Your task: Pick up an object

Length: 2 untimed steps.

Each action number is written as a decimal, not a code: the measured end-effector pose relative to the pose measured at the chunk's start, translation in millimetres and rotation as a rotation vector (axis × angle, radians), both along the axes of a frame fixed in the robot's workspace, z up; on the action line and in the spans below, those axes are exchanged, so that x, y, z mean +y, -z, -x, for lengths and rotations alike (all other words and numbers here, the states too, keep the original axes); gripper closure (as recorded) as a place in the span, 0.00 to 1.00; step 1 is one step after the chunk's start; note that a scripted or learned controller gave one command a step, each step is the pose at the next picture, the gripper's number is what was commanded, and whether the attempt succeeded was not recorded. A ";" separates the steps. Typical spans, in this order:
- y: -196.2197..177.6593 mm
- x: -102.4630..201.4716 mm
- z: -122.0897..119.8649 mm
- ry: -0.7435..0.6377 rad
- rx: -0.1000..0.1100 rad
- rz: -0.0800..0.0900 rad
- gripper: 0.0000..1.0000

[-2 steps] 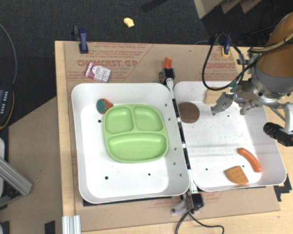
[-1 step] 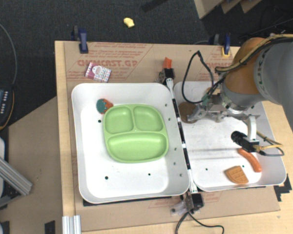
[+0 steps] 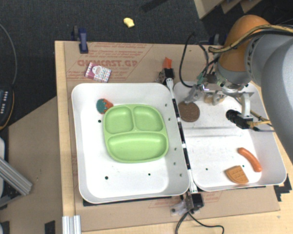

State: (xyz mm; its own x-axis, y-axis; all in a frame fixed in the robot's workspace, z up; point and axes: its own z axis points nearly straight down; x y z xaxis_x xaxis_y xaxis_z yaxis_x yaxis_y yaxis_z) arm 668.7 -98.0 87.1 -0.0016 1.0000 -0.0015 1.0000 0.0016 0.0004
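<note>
My gripper hangs low over the far left part of the right bin, its fingers spread open with nothing between them. One fingertip is just above a brown round patty that lies on the bin floor by the left wall. An orange-red sausage lies near the bin's front right. A tan waffle-like piece rests beside it at the front edge. In the left bin sits a green divided plate. A small red and green object lies at its far left corner.
The grey arm with its orange band comes in from the upper right over the right bin's far corner. A pink and white packet lies on the cardboard behind the left bin. Cables run along the divider between the bins.
</note>
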 end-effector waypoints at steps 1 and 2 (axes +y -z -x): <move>-7.0 6.2 1.8 0.000 -0.002 -0.001 0.00; -0.4 3.1 1.3 0.002 0.001 -0.002 0.00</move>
